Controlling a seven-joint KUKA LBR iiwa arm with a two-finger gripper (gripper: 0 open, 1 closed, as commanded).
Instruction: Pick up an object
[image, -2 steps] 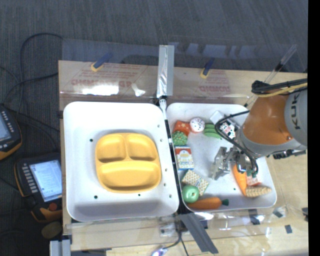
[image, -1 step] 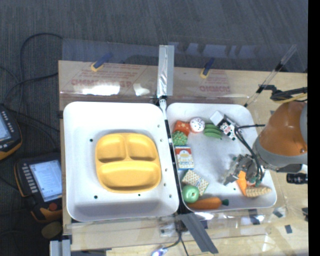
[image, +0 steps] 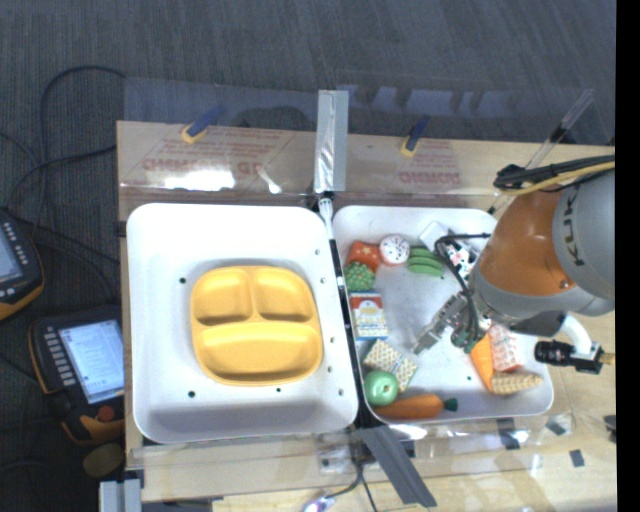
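Note:
My gripper (image: 441, 330) hangs low in the right bin (image: 440, 215), near its middle, at the end of the grey arm with the orange band (image: 520, 255). Just left of it lie a small printed box (image: 369, 316) and a checkered packet (image: 391, 361). Right of it sit an orange wedge (image: 481, 364) and a red-and-white packet (image: 503, 350) over a waffle piece (image: 516, 383). A green apple (image: 380, 387) and a carrot (image: 412, 406) lie along the front wall. A tomato (image: 362, 252), a white ball (image: 395, 249) and a green pod (image: 426, 264) are at the back.
The left bin (image: 160, 240) holds a yellow compartment tray (image: 256, 322). A metal divider (image: 331, 140) stands behind the seam between the bins. Tablets and cables (image: 70, 350) lie off the bench at left. A black cable (image: 555, 172) runs above the arm.

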